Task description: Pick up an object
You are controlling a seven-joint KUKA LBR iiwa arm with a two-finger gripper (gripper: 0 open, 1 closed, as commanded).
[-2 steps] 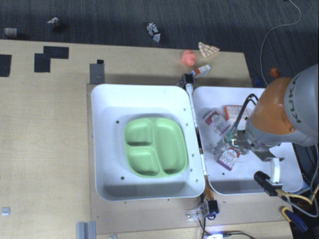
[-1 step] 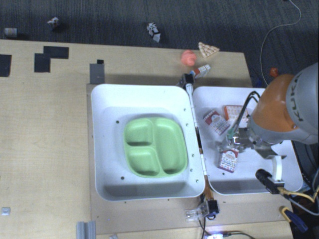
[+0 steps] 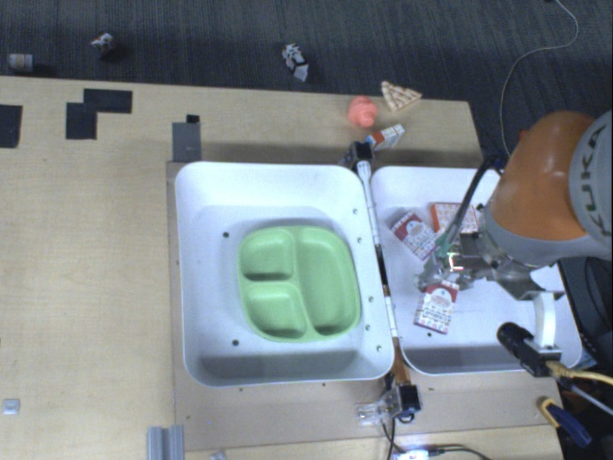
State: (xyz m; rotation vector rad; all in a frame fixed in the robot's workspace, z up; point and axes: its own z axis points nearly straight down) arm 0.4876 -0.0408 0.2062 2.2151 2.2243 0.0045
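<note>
The arm (image 3: 546, 195) reaches in from the right over the right bin (image 3: 479, 357), its bulk hiding much of that bin's right half. The pincer (image 3: 446, 268) hangs low over small red-and-white packets; whether it is open or closed cannot be told. One packet (image 3: 436, 310) lies just near of it, another (image 3: 412, 233) just far-left, and a third (image 3: 446, 217) is partly covered by the arm. A green divided tray (image 3: 299, 283) sits in the left bin (image 3: 206, 257).

Arm (image 3: 556, 195) reaching in from right, gripper (image 3: 442, 274) lowered.
</note>
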